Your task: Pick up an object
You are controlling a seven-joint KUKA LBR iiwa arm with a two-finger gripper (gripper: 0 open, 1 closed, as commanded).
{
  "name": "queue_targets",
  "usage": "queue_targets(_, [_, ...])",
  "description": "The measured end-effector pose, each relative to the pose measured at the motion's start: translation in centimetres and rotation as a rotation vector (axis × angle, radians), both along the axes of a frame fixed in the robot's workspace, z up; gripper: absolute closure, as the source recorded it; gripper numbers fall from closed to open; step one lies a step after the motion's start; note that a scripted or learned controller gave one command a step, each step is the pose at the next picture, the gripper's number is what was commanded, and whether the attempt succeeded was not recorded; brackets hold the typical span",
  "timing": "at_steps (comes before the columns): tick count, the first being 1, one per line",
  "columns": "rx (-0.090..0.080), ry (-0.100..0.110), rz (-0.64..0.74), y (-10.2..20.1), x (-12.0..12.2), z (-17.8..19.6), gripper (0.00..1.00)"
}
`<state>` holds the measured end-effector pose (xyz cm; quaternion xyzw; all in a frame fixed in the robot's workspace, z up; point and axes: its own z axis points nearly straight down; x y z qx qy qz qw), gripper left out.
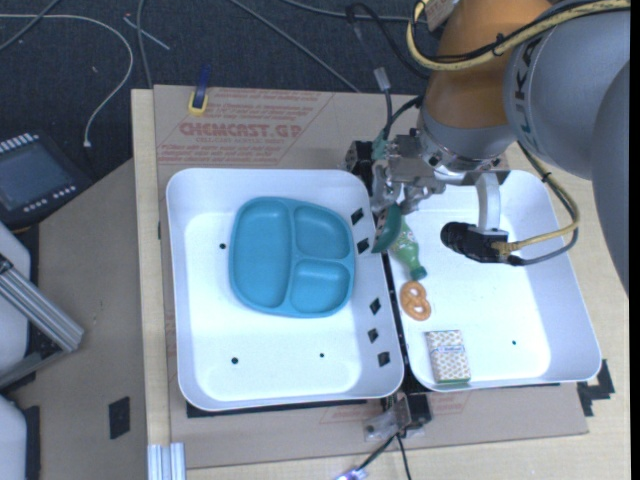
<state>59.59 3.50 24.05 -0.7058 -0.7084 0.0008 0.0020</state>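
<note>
Gripper (pixel 392 211), its state impossible to tell, hangs at frame center directly above the green object (pixel 403 245), long axis running lower right.

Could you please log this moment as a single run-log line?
gripper: low over green toy, right bin | grasp: unclear | pretzel, box: untouched

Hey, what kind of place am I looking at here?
Probably a robotics lab test bench: a grey and orange robot arm reaches over two white bins, loose cables trail across the dark floor, and a small monitor sits alongside.
</note>
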Motion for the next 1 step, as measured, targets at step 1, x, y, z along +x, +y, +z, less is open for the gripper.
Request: queue_targets(1, [0.000, 0.000, 0.000, 5.10, 0.19, -1.38, 1.00])
